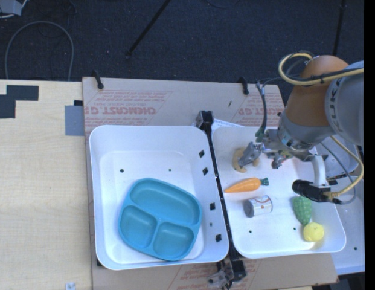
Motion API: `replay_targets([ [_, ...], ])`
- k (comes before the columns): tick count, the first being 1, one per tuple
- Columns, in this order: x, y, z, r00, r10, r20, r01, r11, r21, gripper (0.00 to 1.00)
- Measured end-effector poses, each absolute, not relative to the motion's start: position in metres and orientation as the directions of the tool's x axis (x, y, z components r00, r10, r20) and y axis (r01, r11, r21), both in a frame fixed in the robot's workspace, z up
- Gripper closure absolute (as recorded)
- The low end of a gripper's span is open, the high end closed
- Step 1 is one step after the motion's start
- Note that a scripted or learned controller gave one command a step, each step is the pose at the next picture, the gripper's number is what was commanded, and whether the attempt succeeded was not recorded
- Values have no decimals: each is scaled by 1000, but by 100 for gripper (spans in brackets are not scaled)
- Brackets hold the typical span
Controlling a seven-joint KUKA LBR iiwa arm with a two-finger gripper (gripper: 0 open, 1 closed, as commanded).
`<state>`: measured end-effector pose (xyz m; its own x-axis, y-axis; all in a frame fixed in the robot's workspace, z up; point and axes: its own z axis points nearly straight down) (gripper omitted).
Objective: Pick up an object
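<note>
Hovering hand (pixel 252 154) over right bin (pixel 332 246) | beige object (pixel 240 160) seemingly touching fingertips | grip: cannot tell

- Bench (pixel 36 186): pale wood surface, with 2 dark patches at its far left.
- Cardboard sheet (pixel 145 104): brown, printed in red, flat on the bench.
- 2 shallow white bins on the cardboard, side by side: left bin (pixel 105 162), right bin (pixel 278 246).
</note>
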<state>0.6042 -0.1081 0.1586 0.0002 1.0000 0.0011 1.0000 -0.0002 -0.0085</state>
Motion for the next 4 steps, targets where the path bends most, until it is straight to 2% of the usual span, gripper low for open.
replay_targets([
  [1,606,-105,115,2,1000,1,1000,-2,-7,0],
  [2,606,-106,127,6,1000,1,1000,-6,-6,100],
  [3,606,-100,187,-1,1000,0,1000,1,1,100],
  [4,606,-101,218,-1,1000,0,1000,1,0,100],
])
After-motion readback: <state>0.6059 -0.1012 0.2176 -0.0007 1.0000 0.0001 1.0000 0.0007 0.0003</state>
